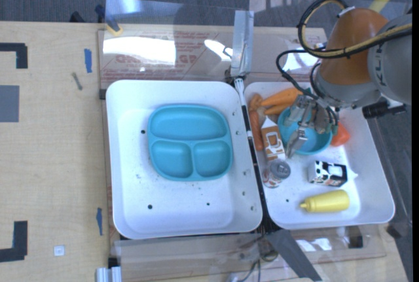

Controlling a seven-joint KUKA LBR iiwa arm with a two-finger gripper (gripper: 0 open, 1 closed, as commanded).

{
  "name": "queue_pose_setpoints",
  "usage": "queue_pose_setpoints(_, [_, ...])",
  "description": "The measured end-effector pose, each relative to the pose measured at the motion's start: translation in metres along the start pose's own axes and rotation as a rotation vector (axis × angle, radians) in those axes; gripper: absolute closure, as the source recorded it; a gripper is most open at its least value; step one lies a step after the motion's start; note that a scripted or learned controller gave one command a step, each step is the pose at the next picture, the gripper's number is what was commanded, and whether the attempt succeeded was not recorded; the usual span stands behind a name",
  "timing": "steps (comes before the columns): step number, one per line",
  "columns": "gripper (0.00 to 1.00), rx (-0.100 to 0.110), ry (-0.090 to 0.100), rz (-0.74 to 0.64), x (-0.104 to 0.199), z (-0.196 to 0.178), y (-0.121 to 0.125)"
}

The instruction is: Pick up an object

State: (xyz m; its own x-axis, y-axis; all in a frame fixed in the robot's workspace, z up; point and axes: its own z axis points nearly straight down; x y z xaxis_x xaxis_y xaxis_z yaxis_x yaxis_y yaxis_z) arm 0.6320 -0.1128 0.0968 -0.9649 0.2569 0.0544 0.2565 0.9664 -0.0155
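Note:
My gripper hangs low over the blue bowl in the right bin, below the orange wrist band. Its fingers stand open, spread over the bowl's left half, and I see nothing held between them. Around the bowl lie an orange carrot, an orange-and-white box, a small orange piece, a grey round lid, a black-and-white cow toy and a yellow bottle. The arm hides the bowl's far rim.
The left bin holds a blue divided plate. A ridge separates the two bins. Clear plastic sheeting stands behind the bins, and black cables loop above the wrist.

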Motion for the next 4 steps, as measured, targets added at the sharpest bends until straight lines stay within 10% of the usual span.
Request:
queue_pose_setpoints(2, [0.00,0.002,-0.011,0.212,0.002,0.000,0.003])
queue_pose_setpoints(4, [0.00,0.004,0.022,0.631,-0.011,0.000,0.012])
